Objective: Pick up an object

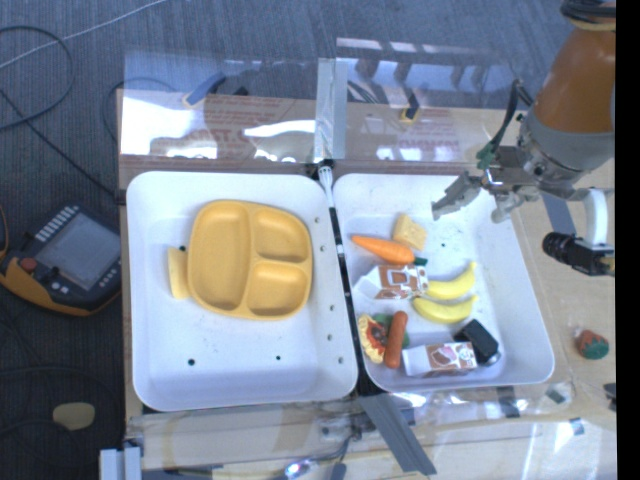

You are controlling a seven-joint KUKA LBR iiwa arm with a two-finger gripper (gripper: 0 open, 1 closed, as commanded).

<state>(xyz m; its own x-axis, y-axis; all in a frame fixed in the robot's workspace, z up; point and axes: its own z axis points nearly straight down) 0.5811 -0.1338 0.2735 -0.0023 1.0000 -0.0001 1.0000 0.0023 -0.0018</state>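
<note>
No text can be read with certainty. The small white carton with brown print (400,283) and the white and brown rectangular packet (441,358) both carry printing, but it is too small to read.

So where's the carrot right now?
In the camera view, the carrot lies in the right bin, near its left wall, just above the small carton.

robot lab, teach pendant (62,258), floor cables (40,48)
</note>
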